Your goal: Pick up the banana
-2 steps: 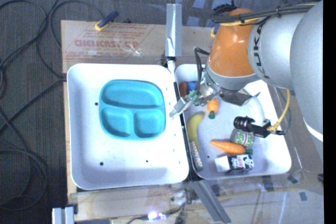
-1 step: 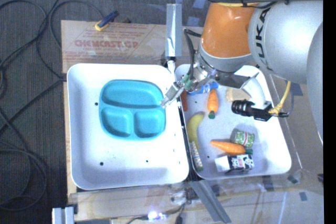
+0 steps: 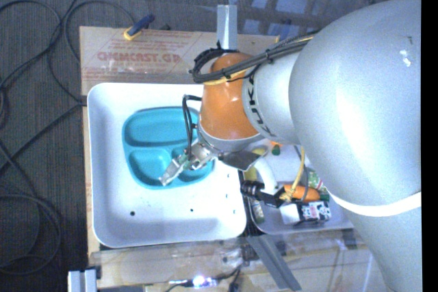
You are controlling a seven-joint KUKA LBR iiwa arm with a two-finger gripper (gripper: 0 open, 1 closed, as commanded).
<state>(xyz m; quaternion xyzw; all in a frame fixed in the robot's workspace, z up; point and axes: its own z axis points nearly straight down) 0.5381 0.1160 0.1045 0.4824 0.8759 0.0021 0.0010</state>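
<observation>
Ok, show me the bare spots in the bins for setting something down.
Left bin: bare floor below the blue tray to the near rim, plus a strip along its left wall. The gripper hangs over the tray's lower right. Right bin: the visible part is crowded with small items under the arm.

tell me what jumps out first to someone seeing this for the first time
The huge grey arm with its orange band fills the right side, reaching over the left white bin. Its gripper hangs over a bright blue divided tray in that bin. Small cluttered items sit in the right bin.
</observation>
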